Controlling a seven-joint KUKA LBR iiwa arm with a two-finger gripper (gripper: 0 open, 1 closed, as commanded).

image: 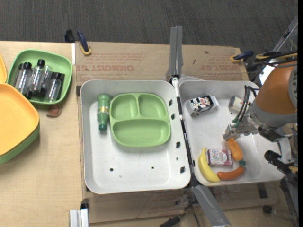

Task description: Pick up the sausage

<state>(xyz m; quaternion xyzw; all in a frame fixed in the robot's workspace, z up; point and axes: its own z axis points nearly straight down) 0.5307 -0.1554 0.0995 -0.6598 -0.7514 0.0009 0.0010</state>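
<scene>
Sausage (pixel 230 174), a smooth reddish-orange cylinder with rounded ends, lies in the right bin (pixel 208 86) near its front edge, long axis running roughly left to right and tilted slightly, its right end a little farther back. Its left end touches a curved yellow banana (pixel 206 166); just behind it sits a small pink carton (pixel 219 157), and a tapered orange carrot (pixel 235 150) slants toward its right end. The pincer (pixel 231 132) hangs just above the carrot's upper tip; whether it is spread or pressed together cannot be told. A black-and-white printed carton (pixel 202 104) lies near the bin's back edge. The left bin (pixel 128 178) holds a glossy green divided plate (pixel 140 119) beside a green bottle (pixel 103 111).
</scene>
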